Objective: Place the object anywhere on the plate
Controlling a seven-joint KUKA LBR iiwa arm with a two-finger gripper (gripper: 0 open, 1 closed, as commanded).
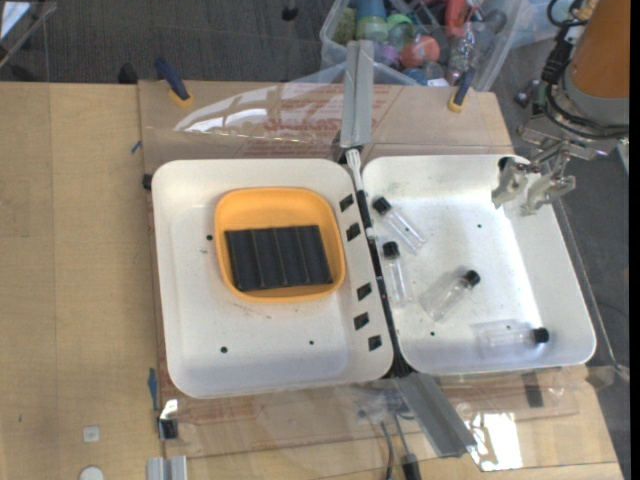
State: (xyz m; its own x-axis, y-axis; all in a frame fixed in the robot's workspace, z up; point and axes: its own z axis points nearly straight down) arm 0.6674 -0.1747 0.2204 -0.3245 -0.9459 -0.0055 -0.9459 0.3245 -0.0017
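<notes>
The gripper (pixel 532 183) hangs over the upper right corner of the right bin (pixel 575 288); its state cannot be told. Four clear vials with black caps lie in that bin, apart from the gripper: one (pixel 398 224) near the divider, one (pixel 394 272) below it, one (pixel 450 291) mid-bin, one (pixel 510 337) at the lower right. The orange plate (pixel 278 204) sits in the left bin (pixel 190 298), carrying a black ribbed block (pixel 277 257).
</notes>
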